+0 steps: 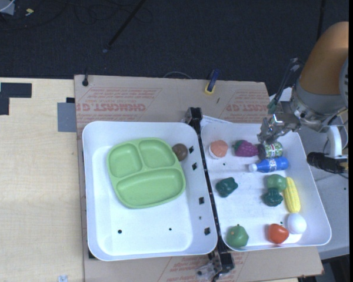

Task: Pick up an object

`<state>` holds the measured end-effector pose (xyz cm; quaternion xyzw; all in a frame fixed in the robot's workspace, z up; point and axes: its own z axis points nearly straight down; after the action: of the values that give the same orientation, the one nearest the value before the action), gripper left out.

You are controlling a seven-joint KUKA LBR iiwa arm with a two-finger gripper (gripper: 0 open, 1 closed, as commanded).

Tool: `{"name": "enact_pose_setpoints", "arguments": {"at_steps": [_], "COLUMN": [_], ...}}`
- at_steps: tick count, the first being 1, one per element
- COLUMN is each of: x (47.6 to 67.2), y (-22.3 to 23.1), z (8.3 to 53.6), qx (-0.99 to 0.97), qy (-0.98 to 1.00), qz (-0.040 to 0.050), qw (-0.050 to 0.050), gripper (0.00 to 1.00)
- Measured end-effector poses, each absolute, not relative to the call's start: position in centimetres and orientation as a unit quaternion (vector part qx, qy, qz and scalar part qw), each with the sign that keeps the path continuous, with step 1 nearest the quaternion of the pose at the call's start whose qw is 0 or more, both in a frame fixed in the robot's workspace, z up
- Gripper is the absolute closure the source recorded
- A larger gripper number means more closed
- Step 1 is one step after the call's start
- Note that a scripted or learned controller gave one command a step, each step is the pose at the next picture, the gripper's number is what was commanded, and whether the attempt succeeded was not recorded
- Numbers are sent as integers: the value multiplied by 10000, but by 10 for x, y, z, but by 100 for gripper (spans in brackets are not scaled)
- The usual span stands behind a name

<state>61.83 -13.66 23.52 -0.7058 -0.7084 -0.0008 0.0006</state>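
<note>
My gripper (270,135) hangs over the back right part of the right bin (317,216), just above a small green can (274,151). The view does not show whether it touches the can. Beside the can lie purple grapes (245,148) and a pink-orange round piece (219,149). A blue bottle (270,165) lies on its side just in front of the can.
The right bin also holds a dark green pepper (226,186), two green vegetables (273,190), a yellow corn cob (292,194), a white egg (296,223), a red tomato (277,233) and a green apple (237,236). In the left bin (100,216) are a green divided plate (146,172) and a brown ball (179,151).
</note>
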Motion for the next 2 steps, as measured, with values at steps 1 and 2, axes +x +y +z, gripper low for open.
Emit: {"name": "enact_pose_setpoints", "arguments": {"at_steps": [1, 2], "x": [625, 621], "y": [-80, -63], "z": [220, 220], "qx": [-7056, -7067], "qy": [-7086, -7075], "qz": [2, 7], "qw": [20, 16], "gripper": [100, 100]}}
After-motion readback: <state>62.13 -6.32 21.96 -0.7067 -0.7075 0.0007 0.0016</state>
